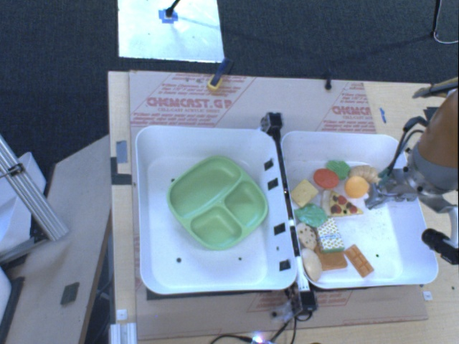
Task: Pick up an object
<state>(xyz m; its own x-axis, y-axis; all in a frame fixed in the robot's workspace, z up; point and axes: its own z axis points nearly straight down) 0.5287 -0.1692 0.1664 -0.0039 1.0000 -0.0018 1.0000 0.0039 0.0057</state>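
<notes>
The right bin holds several toy foods: a red tomato, a green leafy piece, an orange ball, a yellow cheese block, a pizza slice, a green piece, crackers and a brown wafer. My gripper hangs low over the right bin, just right of the orange ball and the pizza slice. Nothing shows between its fingers.
The left bin carries a green divided plate. A black divider with clips runs between the bins. The arm's grey body covers the right bin's far right rim. Bare bin floor lies at the right bin's front right.
</notes>
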